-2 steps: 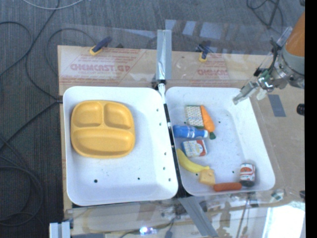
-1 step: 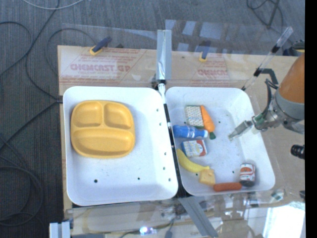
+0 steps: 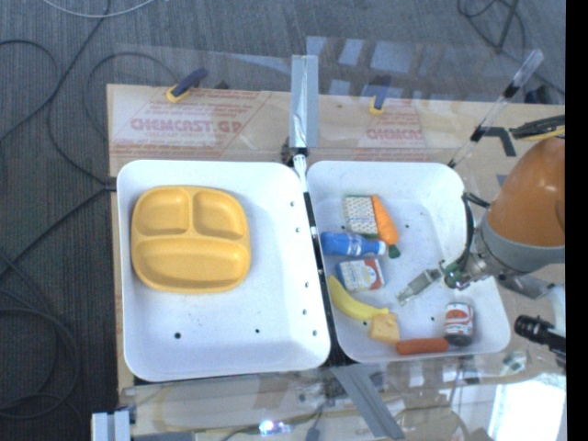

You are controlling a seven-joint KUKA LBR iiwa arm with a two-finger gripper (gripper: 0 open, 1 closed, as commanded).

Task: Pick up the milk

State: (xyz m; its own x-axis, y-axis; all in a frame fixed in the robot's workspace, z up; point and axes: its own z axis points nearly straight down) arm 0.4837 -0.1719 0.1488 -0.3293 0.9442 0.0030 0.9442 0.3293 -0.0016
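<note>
Milk (image 3: 360, 274) lying in right bin (image 3: 432, 177), just below blue bottle (image 3: 353, 244), above banana (image 3: 354, 305). Pincer (image 3: 413, 286) hovering right of milk, closed, gripping nothing. Carton likely light, crushable; grip across flat sides.

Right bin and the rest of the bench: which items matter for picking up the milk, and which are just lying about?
Belongs to the job:
milk carton
gripper
right bin

Lying about:
blue bottle
carrot
banana
can
sausage
yellow tray

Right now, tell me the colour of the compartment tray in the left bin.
Yellow tray, seen in the camera view.
</note>
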